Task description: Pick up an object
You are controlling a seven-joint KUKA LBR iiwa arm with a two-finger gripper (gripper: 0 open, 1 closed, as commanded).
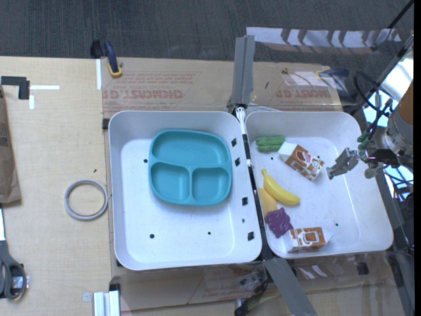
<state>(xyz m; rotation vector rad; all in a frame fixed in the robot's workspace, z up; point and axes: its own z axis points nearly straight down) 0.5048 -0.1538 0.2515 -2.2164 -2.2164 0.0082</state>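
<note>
The right bin (355,229) holds a green vegetable toy (270,142), a white and orange carton (302,161), a yellow banana (280,189), purple grapes (278,222) and a second small carton (307,238). My gripper (357,166) hangs over the right side of this bin, to the right of the upper carton and apart from it. Its fingers are spread open and nothing sits between them.
A teal divided plate (191,166) lies in the left bin (131,236). On the bench to the left are a roll of tape (86,199), scissors (10,278) and a brown bag (6,157). A metal divider post (242,71) stands behind the bins.
</note>
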